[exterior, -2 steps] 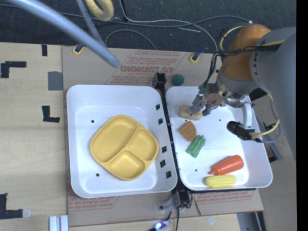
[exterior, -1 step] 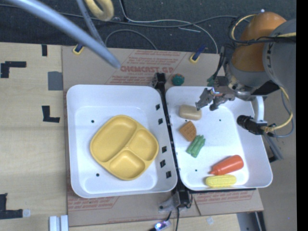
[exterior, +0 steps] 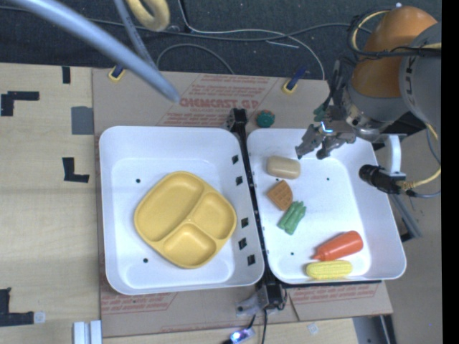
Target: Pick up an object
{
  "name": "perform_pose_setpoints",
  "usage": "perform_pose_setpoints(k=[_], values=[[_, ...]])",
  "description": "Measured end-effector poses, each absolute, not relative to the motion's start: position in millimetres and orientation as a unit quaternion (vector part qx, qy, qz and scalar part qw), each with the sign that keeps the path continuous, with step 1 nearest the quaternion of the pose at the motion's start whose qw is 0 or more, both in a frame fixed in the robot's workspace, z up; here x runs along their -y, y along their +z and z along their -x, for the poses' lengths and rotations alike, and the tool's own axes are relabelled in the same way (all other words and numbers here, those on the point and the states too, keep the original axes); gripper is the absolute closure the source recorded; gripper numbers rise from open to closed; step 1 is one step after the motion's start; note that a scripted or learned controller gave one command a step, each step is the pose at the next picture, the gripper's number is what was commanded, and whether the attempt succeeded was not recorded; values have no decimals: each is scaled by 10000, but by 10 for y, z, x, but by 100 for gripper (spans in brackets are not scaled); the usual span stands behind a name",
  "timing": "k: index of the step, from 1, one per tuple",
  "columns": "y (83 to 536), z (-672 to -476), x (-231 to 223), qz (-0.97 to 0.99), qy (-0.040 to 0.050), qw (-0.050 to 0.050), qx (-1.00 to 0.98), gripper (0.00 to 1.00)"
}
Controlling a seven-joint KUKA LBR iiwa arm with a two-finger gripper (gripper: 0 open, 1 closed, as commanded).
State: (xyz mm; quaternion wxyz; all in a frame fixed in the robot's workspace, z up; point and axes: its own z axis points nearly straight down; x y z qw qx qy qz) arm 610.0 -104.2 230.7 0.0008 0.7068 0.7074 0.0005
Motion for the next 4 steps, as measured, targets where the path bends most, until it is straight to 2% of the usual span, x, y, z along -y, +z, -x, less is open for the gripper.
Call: perform_pose_setpoints(k=[1, 3, 4], values=[[2394, -5937, 508, -7049, 2, -12, -7093, 100], [2177, -5618, -425, -7050, -10, -16, -7092, 100], [2275, -5429, -872, -7048, -4, -16, -7094, 100]])
